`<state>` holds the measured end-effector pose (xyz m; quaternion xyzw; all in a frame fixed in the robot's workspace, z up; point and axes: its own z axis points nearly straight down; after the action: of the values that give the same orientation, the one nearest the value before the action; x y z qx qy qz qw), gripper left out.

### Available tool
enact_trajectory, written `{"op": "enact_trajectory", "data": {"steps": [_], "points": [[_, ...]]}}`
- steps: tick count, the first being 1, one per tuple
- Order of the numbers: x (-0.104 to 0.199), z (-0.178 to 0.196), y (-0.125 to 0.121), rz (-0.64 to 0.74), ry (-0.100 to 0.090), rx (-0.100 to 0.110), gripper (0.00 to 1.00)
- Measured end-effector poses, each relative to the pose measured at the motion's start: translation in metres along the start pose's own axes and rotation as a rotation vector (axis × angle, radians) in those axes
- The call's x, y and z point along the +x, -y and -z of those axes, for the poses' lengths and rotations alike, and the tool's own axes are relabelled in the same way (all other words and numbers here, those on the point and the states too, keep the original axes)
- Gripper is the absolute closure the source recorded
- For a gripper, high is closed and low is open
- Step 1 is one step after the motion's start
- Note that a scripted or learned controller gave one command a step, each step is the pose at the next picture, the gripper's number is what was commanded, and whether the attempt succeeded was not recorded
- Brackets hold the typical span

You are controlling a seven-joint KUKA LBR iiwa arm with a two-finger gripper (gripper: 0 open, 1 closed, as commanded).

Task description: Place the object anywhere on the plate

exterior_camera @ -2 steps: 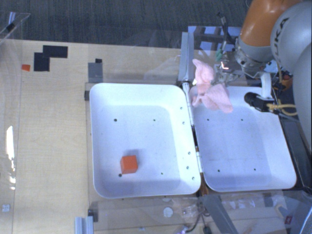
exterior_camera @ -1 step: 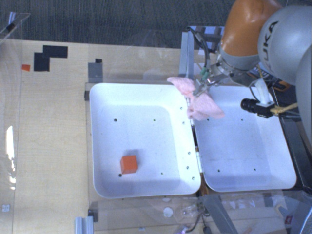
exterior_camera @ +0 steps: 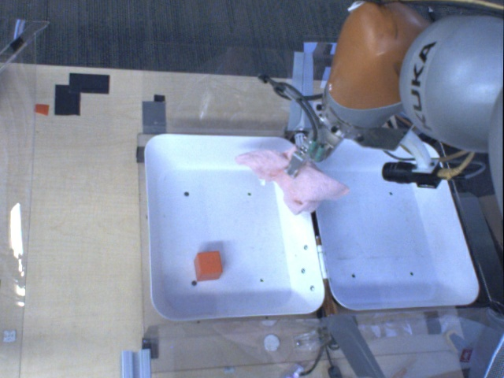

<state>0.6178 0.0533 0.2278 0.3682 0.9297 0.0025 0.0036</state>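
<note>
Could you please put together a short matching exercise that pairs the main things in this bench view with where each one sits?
Things:
1. pink cloth
2. orange block
3. gripper
4. black L-shaped marker

Places:
A. on the wooden bench top, far left, outside the bins
B. draped across the divide between the left bin and the right bin
C. near front of the left bin, alone
D. over the far end of the divide, at the cloth's upper part

Pairs: 1-B, 2-C, 3-D, 4-A
</note>
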Motion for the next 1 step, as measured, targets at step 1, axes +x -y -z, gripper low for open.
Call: {"op": "enact_trajectory", "data": {"steps": [1], "points": [[0.0479, -0.0107, -0.0173, 0.401, -0.002, 0.0, 1.0]]}}
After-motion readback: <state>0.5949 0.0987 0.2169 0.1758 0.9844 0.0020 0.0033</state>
